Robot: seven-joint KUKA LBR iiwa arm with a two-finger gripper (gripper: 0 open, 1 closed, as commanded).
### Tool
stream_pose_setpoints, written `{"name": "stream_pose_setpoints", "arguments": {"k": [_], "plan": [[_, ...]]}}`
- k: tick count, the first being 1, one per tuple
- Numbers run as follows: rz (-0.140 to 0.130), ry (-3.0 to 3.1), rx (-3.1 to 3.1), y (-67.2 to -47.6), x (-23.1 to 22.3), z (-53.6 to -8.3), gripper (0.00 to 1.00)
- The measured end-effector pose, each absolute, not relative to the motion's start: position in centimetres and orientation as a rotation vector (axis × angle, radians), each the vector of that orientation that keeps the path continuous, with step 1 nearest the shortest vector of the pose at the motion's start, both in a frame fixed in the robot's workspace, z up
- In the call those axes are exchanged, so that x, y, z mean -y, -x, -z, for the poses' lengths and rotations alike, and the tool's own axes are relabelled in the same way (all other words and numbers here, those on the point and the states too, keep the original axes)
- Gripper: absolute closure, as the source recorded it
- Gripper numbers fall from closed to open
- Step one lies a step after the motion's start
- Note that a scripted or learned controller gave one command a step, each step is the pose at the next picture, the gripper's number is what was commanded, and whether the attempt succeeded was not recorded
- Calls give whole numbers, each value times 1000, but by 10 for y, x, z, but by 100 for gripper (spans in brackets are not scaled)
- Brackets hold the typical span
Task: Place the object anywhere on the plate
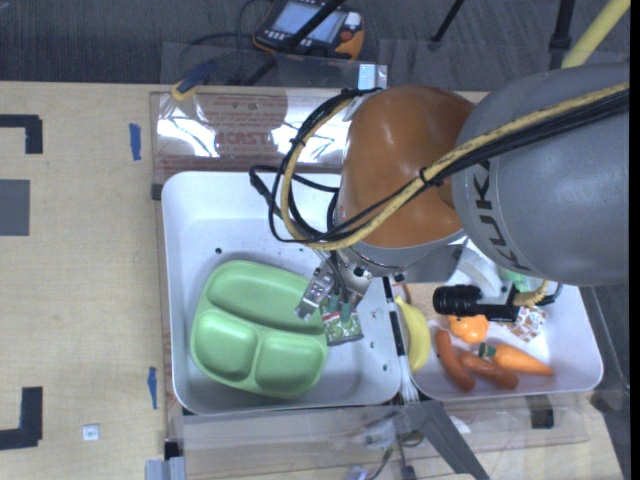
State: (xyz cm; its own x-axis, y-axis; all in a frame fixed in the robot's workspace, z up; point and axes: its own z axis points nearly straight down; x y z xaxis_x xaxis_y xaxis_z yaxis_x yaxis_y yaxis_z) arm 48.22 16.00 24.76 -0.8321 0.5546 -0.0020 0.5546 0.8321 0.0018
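gripper (330, 306) over plate (255, 328) rim, fingers unclear (arm-shadowed)

Green plate (255, 333) (three compartments) in left bin (190, 218).

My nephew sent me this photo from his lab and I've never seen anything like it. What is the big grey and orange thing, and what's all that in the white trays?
The big grey and orange thing is a robot arm. The single camera sits above the bench and looks down at a slant, so the arm, reaching in from the right, blocks much of the scene. At its tip is a small claw, hanging over the right edge of a green plate with three sections. That plate lies in the left white tray. I cannot tell whether the claw holds anything. The right white tray holds toy food: a banana, a carrot, something like a sausage, and a few other small items. The job is to put an object on the plate.
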Motion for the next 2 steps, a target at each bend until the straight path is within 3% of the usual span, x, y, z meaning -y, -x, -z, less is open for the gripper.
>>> {"name": "stream_pose_setpoints", "arguments": {"k": [1,2], "plan": [[-2,-806,-3033,-493,-143,-294,100],[-2,-805,-3033,-493,-143,-294,0]]}}
